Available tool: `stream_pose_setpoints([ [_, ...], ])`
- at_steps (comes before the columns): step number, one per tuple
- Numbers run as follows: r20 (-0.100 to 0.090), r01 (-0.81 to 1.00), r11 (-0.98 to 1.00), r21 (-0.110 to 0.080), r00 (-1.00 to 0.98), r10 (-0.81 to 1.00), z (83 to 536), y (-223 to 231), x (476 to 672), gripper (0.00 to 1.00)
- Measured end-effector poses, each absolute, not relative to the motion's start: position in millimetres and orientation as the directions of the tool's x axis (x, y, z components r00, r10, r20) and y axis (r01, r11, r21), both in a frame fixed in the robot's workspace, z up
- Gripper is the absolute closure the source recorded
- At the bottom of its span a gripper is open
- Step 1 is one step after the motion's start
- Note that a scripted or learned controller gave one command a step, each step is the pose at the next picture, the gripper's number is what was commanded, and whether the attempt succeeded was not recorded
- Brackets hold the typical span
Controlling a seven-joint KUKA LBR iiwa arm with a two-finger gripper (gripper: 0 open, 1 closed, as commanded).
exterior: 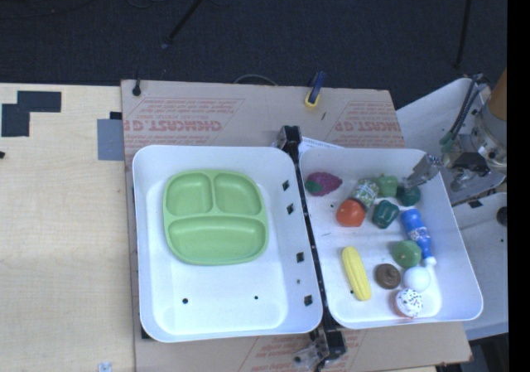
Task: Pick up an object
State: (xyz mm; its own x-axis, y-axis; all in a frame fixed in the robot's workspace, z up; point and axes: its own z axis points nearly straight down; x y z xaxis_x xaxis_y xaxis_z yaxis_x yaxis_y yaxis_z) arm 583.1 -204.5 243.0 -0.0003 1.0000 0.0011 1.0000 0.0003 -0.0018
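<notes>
Camera view shows the gripper (422, 170) low at the right bin's (464, 279) far edge, right by a dark green toy (407, 194). I cannot tell its opening. Nothing is picked up yet. Next it must close on a toy and lift.

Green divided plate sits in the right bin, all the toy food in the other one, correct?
Not quite. The camera view shows the green divided plate in the left bin. The toy food, such as the yellow corn and the red tomato, is all in the other one, the right bin.
</notes>
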Motion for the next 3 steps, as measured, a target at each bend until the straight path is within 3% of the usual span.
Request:
stream_pose_setpoints([
  [2,0.002,1.0,0.001,-0.006,-0.001,1.0,151,-195,576.9,0.0],
  [3,-0.008,1.0,0.001,0.013,-0.001,1.0,106,-204,576.8,0.0],
])
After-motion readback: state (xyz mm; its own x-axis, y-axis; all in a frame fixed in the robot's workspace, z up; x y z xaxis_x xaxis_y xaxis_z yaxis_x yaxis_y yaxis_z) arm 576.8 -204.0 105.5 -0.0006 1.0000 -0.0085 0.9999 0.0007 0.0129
